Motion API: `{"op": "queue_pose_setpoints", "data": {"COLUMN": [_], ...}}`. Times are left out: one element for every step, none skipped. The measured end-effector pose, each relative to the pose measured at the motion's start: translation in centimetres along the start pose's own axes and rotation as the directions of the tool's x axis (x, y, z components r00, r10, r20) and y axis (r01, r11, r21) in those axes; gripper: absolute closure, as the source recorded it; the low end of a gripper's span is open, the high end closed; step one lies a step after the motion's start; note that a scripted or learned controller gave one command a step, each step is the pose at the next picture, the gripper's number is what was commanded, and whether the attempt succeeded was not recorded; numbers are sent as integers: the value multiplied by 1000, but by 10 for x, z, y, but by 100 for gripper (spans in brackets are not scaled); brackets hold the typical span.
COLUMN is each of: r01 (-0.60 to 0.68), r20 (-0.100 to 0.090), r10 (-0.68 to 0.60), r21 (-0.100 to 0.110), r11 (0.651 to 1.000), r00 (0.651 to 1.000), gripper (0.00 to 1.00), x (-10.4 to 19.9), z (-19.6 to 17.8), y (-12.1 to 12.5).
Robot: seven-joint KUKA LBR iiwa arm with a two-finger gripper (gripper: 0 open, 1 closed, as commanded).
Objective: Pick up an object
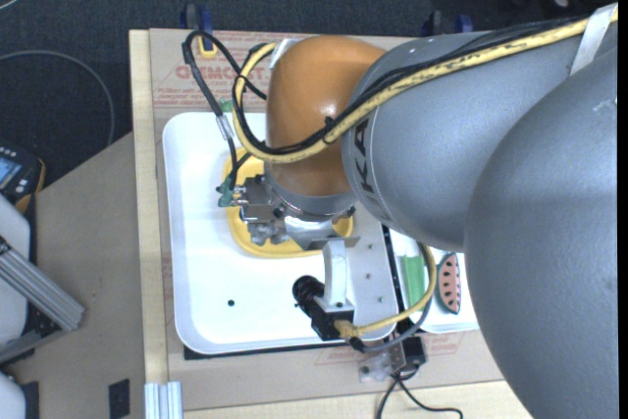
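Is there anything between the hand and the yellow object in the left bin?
I cannot tell. The arm's orange band and wrist cover the hand; the yellow object shows just under them in the left bin.

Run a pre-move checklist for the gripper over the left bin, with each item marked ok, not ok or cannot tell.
1. Arm is over the left bin: ok, its wrist hangs above the bin's middle.
2. A target lies under the wrist: ok, a yellow object pokes out from below it.
3. Whole yellow object in sight: not ok, the wrist covers most of it.
4. Gripper state: cannot tell.
5. Object held: cannot tell, the contact is hidden.
6. Neighbouring things stand clear of the target: ok, the green item and the watermelon-slice piece lie in the right bin.
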State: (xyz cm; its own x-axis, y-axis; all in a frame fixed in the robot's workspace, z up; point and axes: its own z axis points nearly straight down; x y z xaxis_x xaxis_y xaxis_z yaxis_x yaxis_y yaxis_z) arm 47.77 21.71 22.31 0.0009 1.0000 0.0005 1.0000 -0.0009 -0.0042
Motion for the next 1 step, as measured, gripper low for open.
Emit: {"op": "queue_pose_setpoints", "data": {"r01": [-9], "r20": [6], "r10": [9], "r21": [1], "r11": [1000], "r00": [1000], "gripper": [100], "x": [-84], "z": [38], "y": [34]}}
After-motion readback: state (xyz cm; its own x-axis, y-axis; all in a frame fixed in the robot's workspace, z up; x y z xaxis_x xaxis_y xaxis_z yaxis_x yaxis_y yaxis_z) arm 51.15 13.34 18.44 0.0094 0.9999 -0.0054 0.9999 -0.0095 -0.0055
